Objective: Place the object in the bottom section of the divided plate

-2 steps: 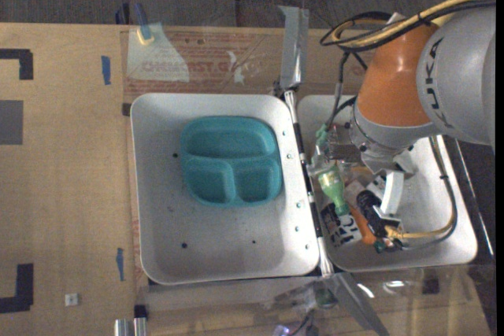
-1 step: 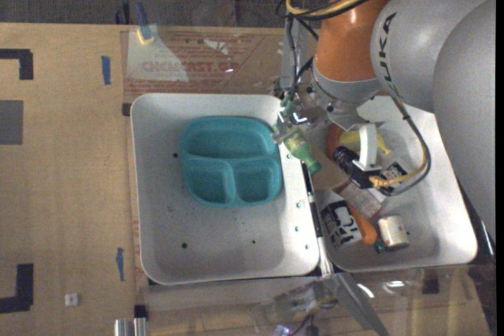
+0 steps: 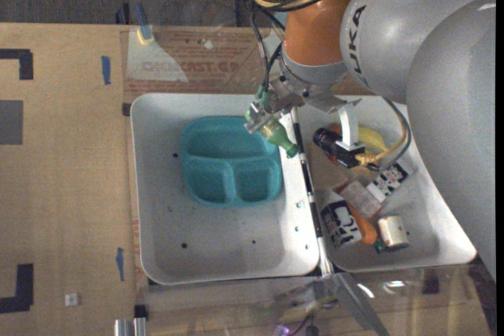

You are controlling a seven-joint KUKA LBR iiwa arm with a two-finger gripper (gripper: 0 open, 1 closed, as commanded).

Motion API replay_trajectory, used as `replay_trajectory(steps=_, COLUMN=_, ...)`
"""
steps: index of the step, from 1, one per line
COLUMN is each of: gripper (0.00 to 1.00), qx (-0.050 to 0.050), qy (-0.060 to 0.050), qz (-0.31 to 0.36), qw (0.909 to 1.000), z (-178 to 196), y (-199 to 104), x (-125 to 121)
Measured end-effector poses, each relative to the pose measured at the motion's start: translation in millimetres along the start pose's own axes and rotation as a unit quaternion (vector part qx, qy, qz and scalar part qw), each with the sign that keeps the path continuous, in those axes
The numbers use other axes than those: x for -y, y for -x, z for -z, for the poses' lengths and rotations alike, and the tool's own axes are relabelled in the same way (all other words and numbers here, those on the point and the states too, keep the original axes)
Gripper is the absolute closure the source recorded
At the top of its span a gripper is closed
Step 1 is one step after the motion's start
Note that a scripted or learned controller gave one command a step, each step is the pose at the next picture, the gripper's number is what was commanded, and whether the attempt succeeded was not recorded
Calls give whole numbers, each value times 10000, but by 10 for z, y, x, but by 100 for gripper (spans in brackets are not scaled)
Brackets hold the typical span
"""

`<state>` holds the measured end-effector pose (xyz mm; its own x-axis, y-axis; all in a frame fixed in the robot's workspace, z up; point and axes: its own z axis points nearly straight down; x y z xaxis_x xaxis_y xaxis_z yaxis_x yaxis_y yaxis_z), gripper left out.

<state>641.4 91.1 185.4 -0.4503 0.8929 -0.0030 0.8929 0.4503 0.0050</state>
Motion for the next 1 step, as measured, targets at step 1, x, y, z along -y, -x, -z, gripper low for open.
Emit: replay_trajectory(steps=1, gripper=0, qx=1, qy=1, qz=1, qw=10000, z=2, y=0, x=-1)
